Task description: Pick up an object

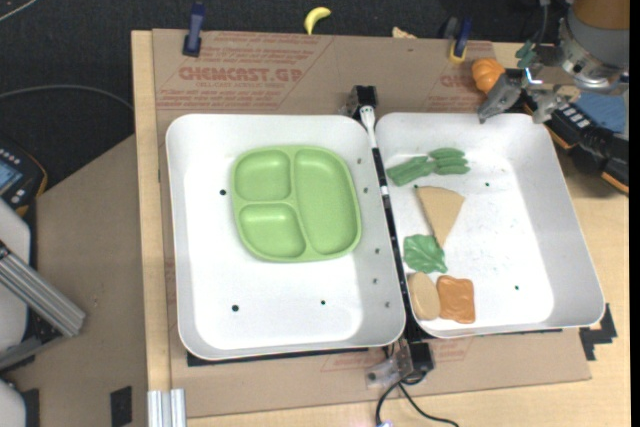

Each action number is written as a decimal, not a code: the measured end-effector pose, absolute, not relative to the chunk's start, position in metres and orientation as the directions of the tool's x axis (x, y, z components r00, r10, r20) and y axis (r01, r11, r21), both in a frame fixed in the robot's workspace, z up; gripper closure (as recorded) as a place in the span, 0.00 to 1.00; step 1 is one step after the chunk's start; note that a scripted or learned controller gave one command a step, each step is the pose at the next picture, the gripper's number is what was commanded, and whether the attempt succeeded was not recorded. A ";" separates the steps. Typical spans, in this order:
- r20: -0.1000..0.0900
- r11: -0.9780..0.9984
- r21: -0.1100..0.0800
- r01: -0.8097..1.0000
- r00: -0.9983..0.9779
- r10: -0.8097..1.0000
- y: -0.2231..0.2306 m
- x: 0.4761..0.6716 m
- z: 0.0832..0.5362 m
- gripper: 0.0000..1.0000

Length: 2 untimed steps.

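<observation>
Several candidates waiting in right bin [545, 165]: green bean pods [428, 165], tan wedge [441, 212], leafy green piece [424, 254], orange slab [456, 298]. Hovering above bin's far right corner, tool [518, 95] spread wide, gripping nothing. Approach step, by the look of it. Next: move leftward over one item, descend, clamp.

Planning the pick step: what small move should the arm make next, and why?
Probably swing the gripper inward and down over the right white bin. It hangs above that bin's far edge, holding nothing, while the tan wedge-shaped toy slice and the green leafy pieces lie nearer the bin's left side.
</observation>
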State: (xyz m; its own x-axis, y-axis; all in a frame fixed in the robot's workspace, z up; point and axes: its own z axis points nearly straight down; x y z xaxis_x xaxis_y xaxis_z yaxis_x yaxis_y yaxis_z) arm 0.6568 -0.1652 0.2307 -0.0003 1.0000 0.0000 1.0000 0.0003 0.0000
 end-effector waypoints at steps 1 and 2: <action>0.004 0.001 -0.012 1.000 -0.001 1.000 -0.140 0.642 0.118 0.00; 0.003 0.003 -0.006 1.000 -0.003 1.000 -0.098 0.608 0.083 0.00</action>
